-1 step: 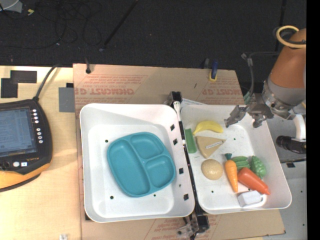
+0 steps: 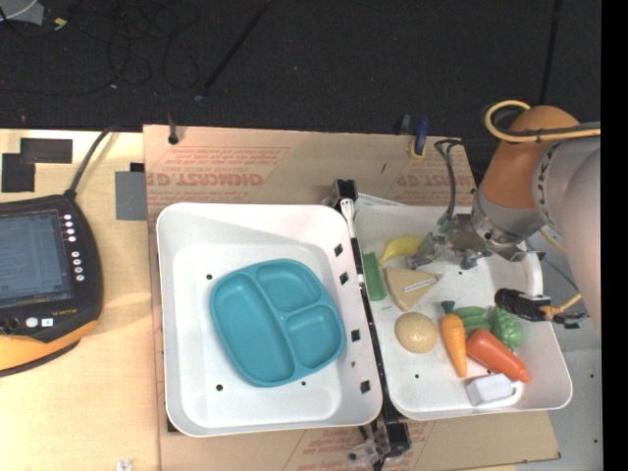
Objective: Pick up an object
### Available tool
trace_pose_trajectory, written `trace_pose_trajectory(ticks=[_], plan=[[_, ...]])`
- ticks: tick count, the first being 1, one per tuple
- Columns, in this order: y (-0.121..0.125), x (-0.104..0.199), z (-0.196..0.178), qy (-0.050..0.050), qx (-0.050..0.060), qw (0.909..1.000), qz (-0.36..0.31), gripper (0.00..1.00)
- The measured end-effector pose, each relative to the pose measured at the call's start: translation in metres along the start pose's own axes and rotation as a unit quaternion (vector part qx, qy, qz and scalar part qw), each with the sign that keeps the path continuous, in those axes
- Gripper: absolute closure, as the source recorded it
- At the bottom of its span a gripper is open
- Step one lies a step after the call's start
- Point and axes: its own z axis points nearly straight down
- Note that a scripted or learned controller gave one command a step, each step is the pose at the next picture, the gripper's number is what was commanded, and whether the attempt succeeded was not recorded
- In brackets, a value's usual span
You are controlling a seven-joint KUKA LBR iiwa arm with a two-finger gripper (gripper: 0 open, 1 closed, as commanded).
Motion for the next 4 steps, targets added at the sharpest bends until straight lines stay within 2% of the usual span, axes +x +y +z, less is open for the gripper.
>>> trace_pose_trajectory(ticks=[1,2,3,4], plan=[[-0.079,0.006,-0.006,0.001,0.001,1.0000,0.003,0.00],[-0.152,0.061,-0.006,0.001,0.000,1.0000,0.003,0.00],[-0.149,0.057,-0.016,0.000,-0.001,1.0000,0.006,1.00],[-0.161,0.094,-0.025,-0.001,-0.004,1.0000,0.001,1.00]])
